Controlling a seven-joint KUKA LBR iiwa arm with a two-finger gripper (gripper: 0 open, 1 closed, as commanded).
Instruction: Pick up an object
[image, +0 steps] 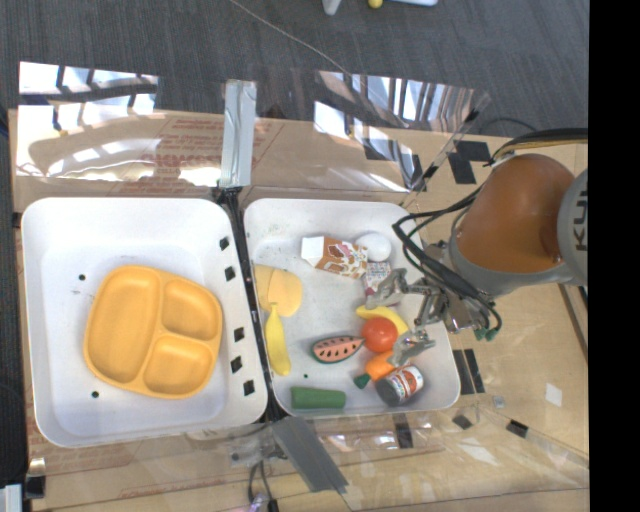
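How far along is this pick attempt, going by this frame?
Done: the gripper is down in the right bin, among the toys near the red tomato and the can. In hand: nothing visibly lifted; the grip cannot be read. Left: secure one object and raise it. The yellow tray sits in the left bin.
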